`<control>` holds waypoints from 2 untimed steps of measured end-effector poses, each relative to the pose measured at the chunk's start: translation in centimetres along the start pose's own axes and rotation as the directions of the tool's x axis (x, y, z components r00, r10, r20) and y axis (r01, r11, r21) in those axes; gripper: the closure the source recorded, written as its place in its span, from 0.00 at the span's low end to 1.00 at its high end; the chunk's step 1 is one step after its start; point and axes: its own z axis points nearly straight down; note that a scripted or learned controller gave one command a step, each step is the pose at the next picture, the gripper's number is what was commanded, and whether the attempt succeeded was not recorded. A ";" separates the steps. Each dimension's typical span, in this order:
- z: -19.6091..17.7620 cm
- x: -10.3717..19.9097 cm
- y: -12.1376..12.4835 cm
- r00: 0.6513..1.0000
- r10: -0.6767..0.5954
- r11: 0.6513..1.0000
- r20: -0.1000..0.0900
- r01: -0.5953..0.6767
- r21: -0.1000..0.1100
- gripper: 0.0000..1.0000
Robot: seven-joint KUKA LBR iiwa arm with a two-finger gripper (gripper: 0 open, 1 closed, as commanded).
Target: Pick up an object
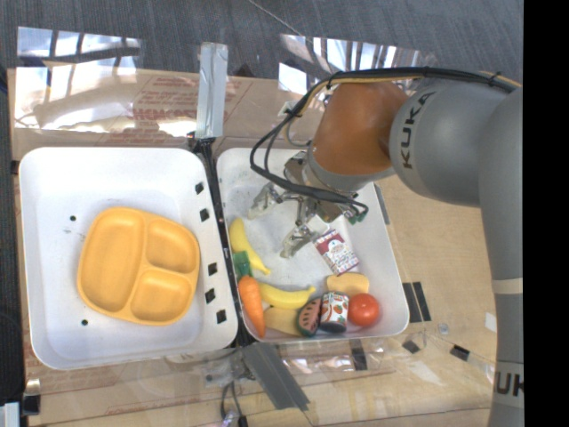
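My gripper (283, 220) hangs over the middle of the right bin (388, 245), below the orange band of the arm. Its two metal fingers stand open, one finger (264, 199) toward the bin's back left and the other nearer the front, with only bare white floor between them. Toy food lies along the bin's front and left: a small banana (246, 246), a larger banana (285, 294), a carrot (251, 303), a tomato (364, 310), a red-and-white carton (338, 253) just right of the fingers, a small can (333, 312) and a watermelon slice (309, 318).
The left bin (53, 194) holds a yellow divided tray (138, 263). A black hinge strip (213, 238) runs between the two bins. Black cables (267, 145) loop off the wrist above the right bin's back edge. A yellow lump (348, 284) sits by the tomato.
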 end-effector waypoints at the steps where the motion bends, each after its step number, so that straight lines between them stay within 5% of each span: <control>1: 0.1 5.2 -1.3 0.999 -0.033 0.999 -0.005 0.033 -0.002 0.00; 2: -2.0 9.8 -4.3 0.986 0.166 0.986 -0.002 -0.166 -0.001 0.00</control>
